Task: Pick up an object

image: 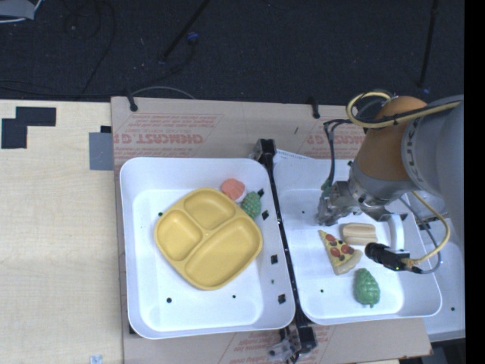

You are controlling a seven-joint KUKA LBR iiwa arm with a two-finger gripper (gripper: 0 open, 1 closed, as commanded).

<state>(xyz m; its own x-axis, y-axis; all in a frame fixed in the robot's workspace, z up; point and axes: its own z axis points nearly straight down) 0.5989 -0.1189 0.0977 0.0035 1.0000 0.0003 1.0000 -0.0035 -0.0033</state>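
Claw (327,212) hangs low over the right bin (303,279), beside the pizza slice (339,251); grip unclear.

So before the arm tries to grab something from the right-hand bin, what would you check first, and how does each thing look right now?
1. Claw over the right bin: ok.
2. Claw open or shut: cannot tell.
3. Nothing visibly held: ok, as far as the view shows.
4. Targets in the bin: ok; pizza slice, bread roll, green toy.
5. Pizza slice clear of the roll: not ok; they look touching.
6. Green toy stands apart: ok, likely the easiest pick.
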